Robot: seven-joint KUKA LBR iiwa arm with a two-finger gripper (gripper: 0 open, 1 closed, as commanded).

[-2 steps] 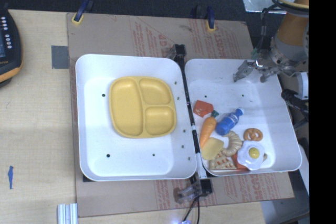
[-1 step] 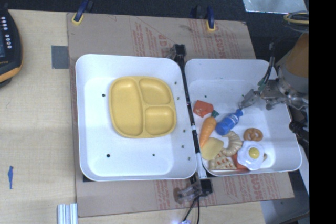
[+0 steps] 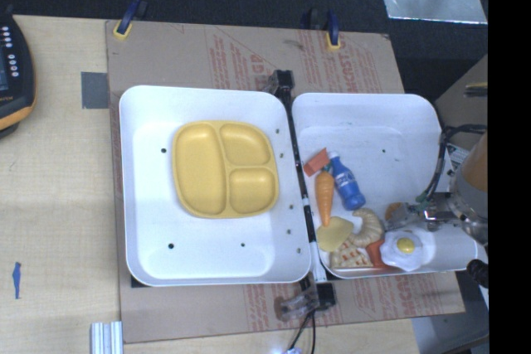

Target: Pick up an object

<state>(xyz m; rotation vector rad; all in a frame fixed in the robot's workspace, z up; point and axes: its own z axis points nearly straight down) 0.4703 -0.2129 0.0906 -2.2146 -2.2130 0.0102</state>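
The right bin [image 3: 373, 116] holds a pile of toy food. A blue bottle [image 3: 347, 183] lies beside an orange carrot [image 3: 324, 195], with a small red-orange piece [image 3: 315, 162] above them. Toward the front lie a pale yellow slice [image 3: 333, 237], a tan pastry [image 3: 368, 221], a waffle [image 3: 352, 255] and a fried egg [image 3: 404, 248]. My gripper [image 3: 406, 215] reaches in from the right, low over the bin's front right corner. It hangs just above the egg and right of the pastry. Nothing is visibly held.
The left bin [image 3: 149, 178] carries a yellow divided plate [image 3: 224, 168]. The bins meet at a black hinge strip [image 3: 295, 178]. A pendant [image 3: 12, 70] lies on the bench at far left. Clamps [image 3: 332, 29] hold the cardboard's back edge.
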